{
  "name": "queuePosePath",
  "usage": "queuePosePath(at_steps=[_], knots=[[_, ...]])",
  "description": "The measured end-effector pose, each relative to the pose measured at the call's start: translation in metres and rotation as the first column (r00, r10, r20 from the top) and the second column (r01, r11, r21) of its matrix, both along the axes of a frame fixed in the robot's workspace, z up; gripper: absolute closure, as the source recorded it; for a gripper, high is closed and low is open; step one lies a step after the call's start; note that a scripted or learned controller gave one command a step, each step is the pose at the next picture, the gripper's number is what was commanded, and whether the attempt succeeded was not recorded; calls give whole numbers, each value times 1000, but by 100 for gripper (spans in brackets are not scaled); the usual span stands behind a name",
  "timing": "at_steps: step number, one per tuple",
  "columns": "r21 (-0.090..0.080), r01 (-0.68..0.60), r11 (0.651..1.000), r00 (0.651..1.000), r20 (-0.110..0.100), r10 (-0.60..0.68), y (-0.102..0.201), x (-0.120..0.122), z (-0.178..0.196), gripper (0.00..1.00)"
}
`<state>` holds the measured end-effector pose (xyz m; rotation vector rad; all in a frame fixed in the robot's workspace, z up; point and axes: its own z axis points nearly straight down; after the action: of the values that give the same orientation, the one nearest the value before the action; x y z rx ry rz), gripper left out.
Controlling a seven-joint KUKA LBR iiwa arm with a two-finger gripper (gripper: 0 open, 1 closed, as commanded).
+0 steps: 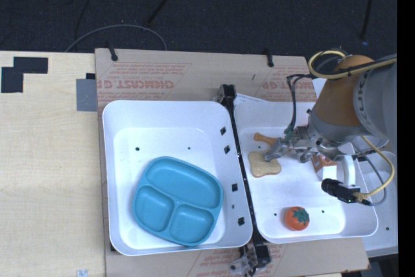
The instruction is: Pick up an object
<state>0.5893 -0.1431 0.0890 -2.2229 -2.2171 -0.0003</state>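
the grey two-finger gripper (pixel 275 151) sits low in the right-hand shallow white bin (pixel 337 227), its metal tips reaching toward the divider between the two bins. whether the pincer is released or clenched i cannot tell; the tips blur together against the bin floor. they lie right at the upper edge of a flat tan piece shaped like a slice of bread (pixel 264 166), and touching or just above it cannot be judged. a small tan stick-like piece (pixel 263 138) lies just beyond the gripper, toward the far wall of that bin. a round orange-red toy fruit with a green top (pixel 296 218) rests well apart from the gripper, near the near wall of the same bin. the grey arm with its orange band (pixel 340 100) rises over the bin's right side. across the divider, the left-hand white bin (pixel 130 120) holds a blue plastic divided plate with three compartments (pixel 177 200).
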Motion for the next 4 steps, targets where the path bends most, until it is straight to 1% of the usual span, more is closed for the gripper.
queuePosePath(at_steps=[1,2,3,4], knots=[[3,2,1000,1000,5,-2,0,2,13,100],[-2,0,1000,1000,3,0,2,-8,68,100],[-2,-4,1000,1000,3,4,6,-1,113,100],[-3,-4,1000,1000,6,4,2,-2,177,100]])
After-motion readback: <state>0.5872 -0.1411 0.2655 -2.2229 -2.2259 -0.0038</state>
